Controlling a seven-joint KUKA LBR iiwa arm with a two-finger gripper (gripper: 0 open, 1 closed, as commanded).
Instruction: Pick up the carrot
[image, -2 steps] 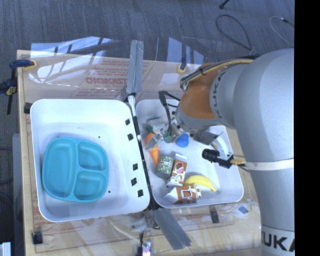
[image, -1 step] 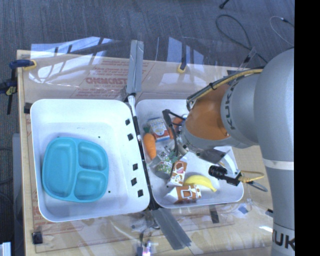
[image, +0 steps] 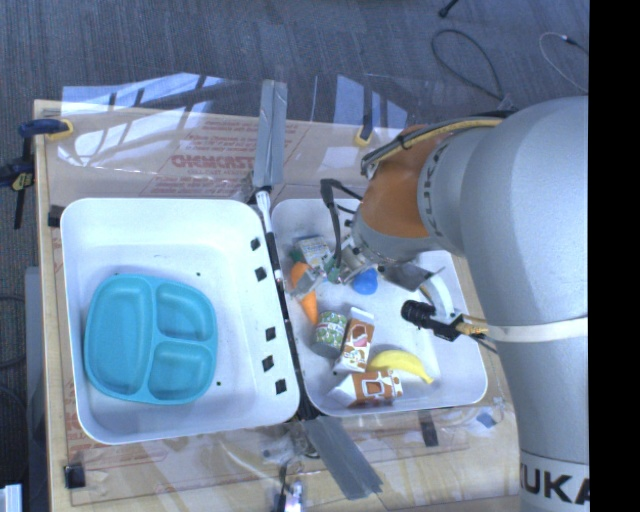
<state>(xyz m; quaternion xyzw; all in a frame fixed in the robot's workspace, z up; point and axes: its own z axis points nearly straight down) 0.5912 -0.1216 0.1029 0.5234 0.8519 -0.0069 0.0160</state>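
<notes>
1. My gripper (image: 345, 262) hangs low in the right bin (image: 458, 385), tucked under my orange wrist band (image: 392, 200); how wide it stands I cannot tell, nor whether it has hold of anything.
2. The carrot (image: 310, 306) lies just below and left of my gripper, near the bin's left wall, apart from me.
3. A second orange piece (image: 298, 274) sits just left of my gripper, above the carrot.
4. A blue object (image: 366, 281) rests close on my gripper's lower right.
5. Farther below lie a green can (image: 330, 333), a small carton (image: 356, 343) and a banana (image: 400, 364).
6. Well off to my left, the other bin holds a blue divided plate (image: 150, 338).
</notes>
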